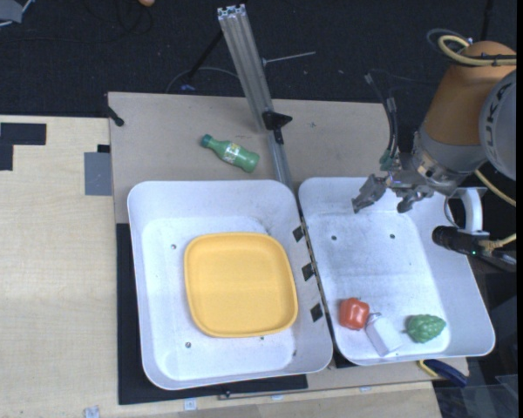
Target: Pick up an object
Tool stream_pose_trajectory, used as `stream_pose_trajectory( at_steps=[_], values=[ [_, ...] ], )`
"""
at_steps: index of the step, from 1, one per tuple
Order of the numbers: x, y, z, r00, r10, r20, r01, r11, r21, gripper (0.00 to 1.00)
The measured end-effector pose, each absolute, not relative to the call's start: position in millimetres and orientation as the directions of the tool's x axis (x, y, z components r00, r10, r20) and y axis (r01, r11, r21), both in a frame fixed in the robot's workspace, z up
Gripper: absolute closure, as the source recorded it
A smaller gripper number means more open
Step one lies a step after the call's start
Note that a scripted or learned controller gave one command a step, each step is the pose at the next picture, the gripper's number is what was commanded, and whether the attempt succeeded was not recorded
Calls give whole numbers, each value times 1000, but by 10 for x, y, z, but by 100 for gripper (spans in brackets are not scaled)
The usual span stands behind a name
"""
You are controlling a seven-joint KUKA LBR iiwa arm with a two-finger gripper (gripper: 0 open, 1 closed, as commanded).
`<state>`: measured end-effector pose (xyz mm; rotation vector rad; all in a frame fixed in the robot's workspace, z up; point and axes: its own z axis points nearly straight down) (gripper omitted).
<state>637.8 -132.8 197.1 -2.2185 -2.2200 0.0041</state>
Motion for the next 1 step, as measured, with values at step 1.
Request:
stream_pose_trajectory(
  at_steps=[1],
  values=[
    [6352,-1240,1485,1,1000,1,1000,-1,-5,0]
  ],
)
